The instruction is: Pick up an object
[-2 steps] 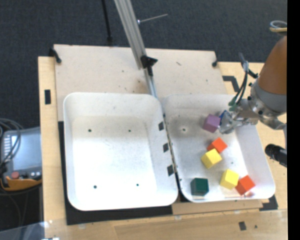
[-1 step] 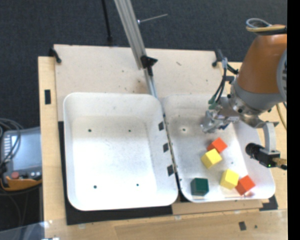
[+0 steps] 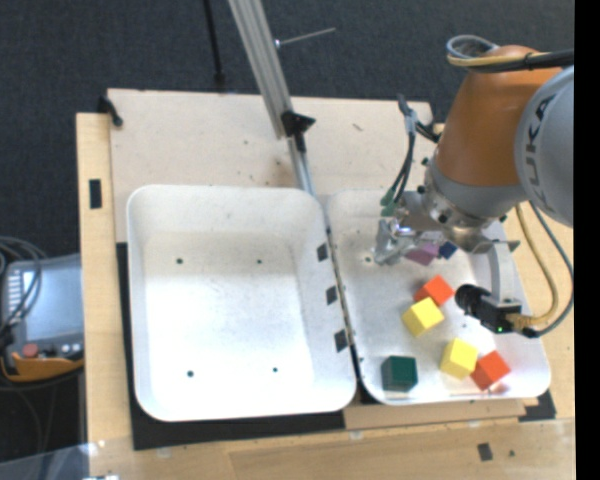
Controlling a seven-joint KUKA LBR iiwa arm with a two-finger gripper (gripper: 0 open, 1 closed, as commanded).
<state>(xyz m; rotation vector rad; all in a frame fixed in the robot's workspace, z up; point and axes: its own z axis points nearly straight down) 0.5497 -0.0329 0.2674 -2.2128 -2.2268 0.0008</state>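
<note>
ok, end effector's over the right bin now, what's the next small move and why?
Probably a short drop straight down. The end effector sits at the upper left of the right bin, with a purple block right beside it, partly hidden by the wrist. The yellow blocks, orange blocks and green block lie further toward the bin's near edge, so purple looks the closest target.
</note>
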